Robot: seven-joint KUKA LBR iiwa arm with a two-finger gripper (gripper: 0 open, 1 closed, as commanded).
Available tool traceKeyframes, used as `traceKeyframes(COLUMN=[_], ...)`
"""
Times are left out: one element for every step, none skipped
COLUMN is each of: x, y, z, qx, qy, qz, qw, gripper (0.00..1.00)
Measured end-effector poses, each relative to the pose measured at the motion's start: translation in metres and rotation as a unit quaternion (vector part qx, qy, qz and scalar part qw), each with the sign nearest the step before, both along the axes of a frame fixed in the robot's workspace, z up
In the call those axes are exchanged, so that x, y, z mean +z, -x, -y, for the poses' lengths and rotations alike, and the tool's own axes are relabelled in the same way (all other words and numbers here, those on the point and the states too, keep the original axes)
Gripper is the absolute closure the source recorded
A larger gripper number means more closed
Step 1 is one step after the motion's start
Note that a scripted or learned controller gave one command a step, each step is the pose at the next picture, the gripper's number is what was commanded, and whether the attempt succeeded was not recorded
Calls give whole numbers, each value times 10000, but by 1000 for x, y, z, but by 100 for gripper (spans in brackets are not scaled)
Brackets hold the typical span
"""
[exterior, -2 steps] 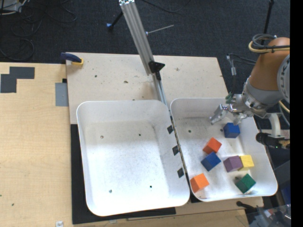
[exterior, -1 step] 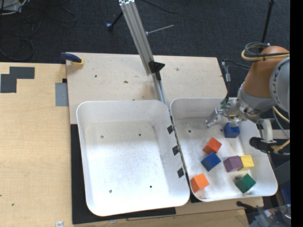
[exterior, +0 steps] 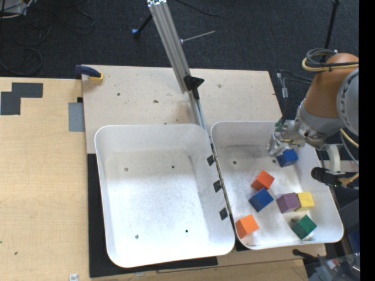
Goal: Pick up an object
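Note:
My gripper (exterior: 280,144) hangs over the far right part of the right bin (exterior: 240,125), below the orange wrist band. A small blue cube (exterior: 287,157) sits right at its tip, touching or just under it; whether it is gripped is unclear. Further forward in the same bin lie an orange cube (exterior: 263,180), a darker blue cube (exterior: 261,199), a purple cube (exterior: 287,202), a yellow cube (exterior: 305,200), a green cube (exterior: 304,226) and a second orange cube (exterior: 247,224).
The left bin (exterior: 98,138) adjoins the right one along a shared divider with black clips (exterior: 217,185). A slanted aluminium bar (exterior: 173,45) rises behind the bins. A blue clamp (exterior: 88,72) sits at the bench's far left corner.

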State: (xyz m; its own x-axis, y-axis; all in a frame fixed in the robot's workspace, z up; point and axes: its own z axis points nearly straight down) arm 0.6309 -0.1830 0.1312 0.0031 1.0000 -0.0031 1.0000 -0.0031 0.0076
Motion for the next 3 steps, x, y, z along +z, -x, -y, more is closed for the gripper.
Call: traceKeyframes(x=[46,84,96], y=[-8,-8,12], z=[4,5,-39], qx=[18,15,33], qy=[-11,-12,-27], qz=[-22,-27,-54], qw=[10000,10000,10000], gripper=[100,100,100])
